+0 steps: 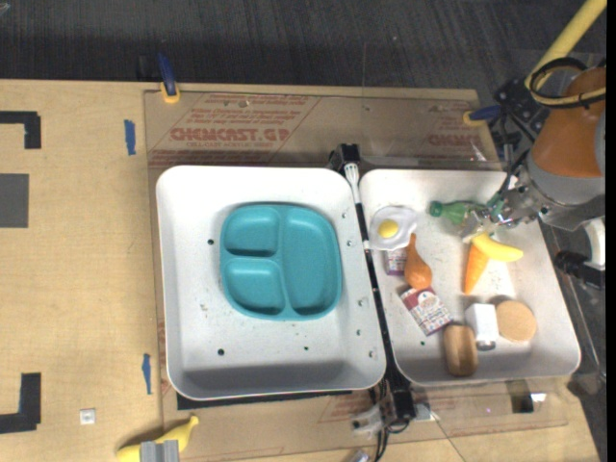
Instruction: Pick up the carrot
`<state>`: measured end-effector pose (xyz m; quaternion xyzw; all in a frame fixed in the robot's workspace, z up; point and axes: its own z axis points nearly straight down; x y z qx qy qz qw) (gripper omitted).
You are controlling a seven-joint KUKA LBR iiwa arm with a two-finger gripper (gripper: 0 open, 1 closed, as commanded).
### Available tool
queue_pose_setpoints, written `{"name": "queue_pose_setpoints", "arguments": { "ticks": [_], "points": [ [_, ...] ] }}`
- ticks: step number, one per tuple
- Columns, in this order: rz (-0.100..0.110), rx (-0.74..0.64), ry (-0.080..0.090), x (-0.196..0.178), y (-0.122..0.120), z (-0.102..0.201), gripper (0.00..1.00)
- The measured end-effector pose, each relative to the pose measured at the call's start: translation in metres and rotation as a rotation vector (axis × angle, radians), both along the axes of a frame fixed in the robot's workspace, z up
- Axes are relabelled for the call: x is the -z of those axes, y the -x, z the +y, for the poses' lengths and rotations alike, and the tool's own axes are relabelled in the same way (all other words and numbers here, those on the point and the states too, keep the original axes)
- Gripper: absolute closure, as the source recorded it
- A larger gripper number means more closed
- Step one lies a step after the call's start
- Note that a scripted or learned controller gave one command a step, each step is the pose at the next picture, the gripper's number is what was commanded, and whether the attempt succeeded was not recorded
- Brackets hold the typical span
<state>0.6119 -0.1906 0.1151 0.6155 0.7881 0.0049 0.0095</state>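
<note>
Right bin (563,349), seen from above: carrot (417,266) lies w/ tip toward 12 o'clock, just left of bin centre, fried egg (389,227) at its 11. Gripper (502,210) at 2 o'clock; can't tell jaw state. Carrot prob. light, stiff, smooth plastic; grab across thick lower end.

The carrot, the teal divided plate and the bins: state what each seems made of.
The carrot: probably moulded plastic toy food, going by its flat, even orange and smooth skin; foam cannot be excluded. The teal divided plate: likely hard plastic with a slight sheen, its compartment ridges rounded as if moulded. The bins: apparently thin formed white plastic, matte, with rounded corners and rolled rims.
</note>
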Motion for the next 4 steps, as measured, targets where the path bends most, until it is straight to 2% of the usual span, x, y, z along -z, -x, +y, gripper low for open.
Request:
{"name": "queue_pose_setpoints", "arguments": {
  "ticks": [1,2,3,4],
  "points": [
    [0.010,-0.492,0.010,0.024,0.085,-0.036,1.00],
    [0.005,-0.390,0.007,0.023,0.069,0.037,1.00],
    [0.009,-0.389,0.004,0.025,0.070,0.037,0.00],
    [0.014,-0.303,-0.033,0.026,0.061,-0.014,0.00]
  ]
}}
